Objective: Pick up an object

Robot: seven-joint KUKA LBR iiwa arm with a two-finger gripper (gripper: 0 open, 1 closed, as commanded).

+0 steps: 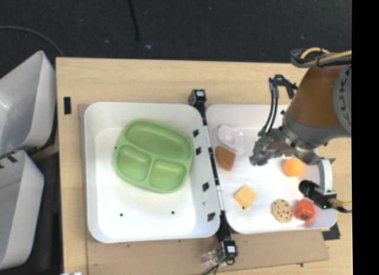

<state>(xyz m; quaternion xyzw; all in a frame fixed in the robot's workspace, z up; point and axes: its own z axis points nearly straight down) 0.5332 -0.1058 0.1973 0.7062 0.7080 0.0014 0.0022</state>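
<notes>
Pale wooden bench point(148, 78) under two white bins, gripper point(260, 155) low in right bin point(249, 117), finger spread impossible to tell, brown piece point(225, 158) just left, orange ball point(293, 167) right, yellow block point(244, 197) below.

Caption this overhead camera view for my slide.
Grey-and-orange arm's gripper hovers over right white bin of small food items; green divided tray lies left.

a pale wooden bench point(148, 81) stands on dark floor point(177, 13).
</notes>
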